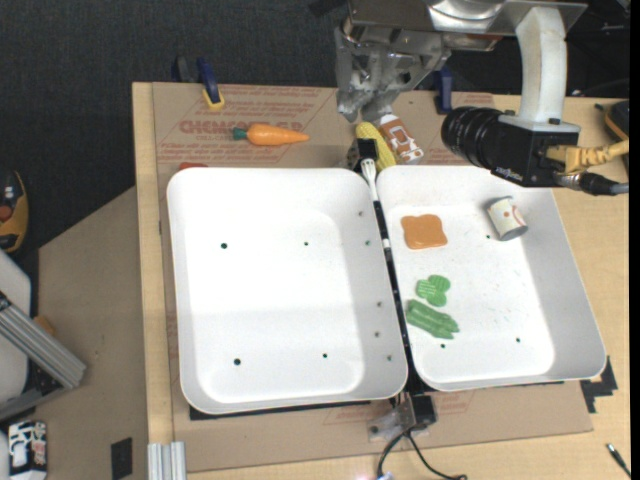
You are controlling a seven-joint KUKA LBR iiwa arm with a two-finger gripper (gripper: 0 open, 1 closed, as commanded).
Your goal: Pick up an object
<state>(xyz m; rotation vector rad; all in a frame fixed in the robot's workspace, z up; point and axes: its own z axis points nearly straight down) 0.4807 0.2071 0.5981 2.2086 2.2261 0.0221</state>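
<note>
While the arm reaches in along the top of the view, its gripper (368, 103) hangs above the cardboard sheet (160, 168), just beyond the far rims of the two bins. Whether its fingers are spread or closed cannot be determined from this angle. Below the gripper, near the seam between the bins, lie a yellow banana-like piece (368, 136) and a small brown-and-white packet (402, 140). A toy carrot (272, 136) rests on the cardboard beyond the left bin (200, 298). The right bin (560, 298) contains four items, well apart from the gripper: an orange slab (424, 231), a small grey can (506, 218) on its side, a green leafy piece (433, 289), and a green pod-shaped piece (432, 320), possibly touching the leafy one.
</note>
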